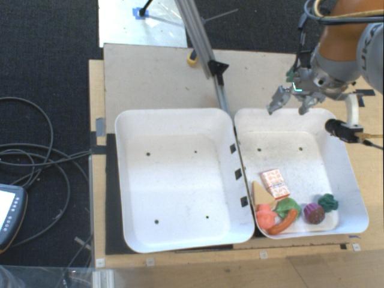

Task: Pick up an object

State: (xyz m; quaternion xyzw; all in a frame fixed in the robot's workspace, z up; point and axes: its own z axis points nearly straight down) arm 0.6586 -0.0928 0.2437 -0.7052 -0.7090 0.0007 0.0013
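Observation:
My gripper (pixel 291 104) hangs open over the far edge of the right bin (pixel 336 155), with nothing between its two fingers. Well below it, toward the bin's near side, lie the small toy items: a pink-and-white box (pixel 275 182), a tan wedge (pixel 260 192), a red-orange piece (pixel 264 214), an orange carrot-like stick (pixel 284 221), a green leafy piece (pixel 288 206), a purple round item (pixel 314 213) and a dark green piece (pixel 328 202). The gripper is far from all of them.
The left bin (pixel 129 161) sits beside the right one, sharing a middle rim with black clips (pixel 237 173). A grey pole (pixel 201 38) slants across the back. Cables (pixel 36 161) and a handheld device (pixel 11 212) lie left of the bench.

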